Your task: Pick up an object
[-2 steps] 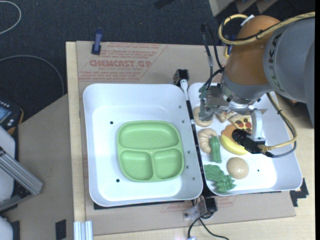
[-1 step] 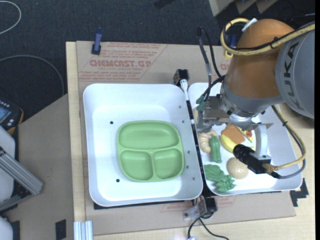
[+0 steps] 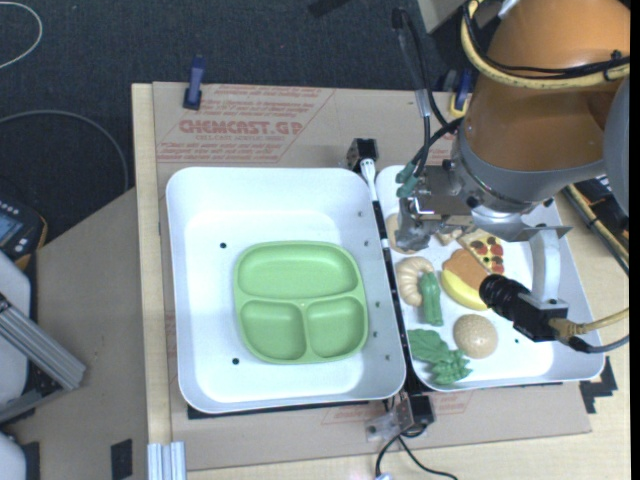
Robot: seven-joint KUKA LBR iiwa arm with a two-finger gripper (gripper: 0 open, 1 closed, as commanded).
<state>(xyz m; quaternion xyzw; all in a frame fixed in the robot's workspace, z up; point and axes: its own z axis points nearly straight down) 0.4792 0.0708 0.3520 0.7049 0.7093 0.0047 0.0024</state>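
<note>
The left bin [image 3: 190,298] has open floor all along its rim, with a green divided plate [image 3: 298,301] taking up its middle. In the right bin [image 3: 560,363], toy food [image 3: 455,308] crowds the edge nearest the left bin, and the arm [image 3: 540,88] hangs over the far half.
</note>
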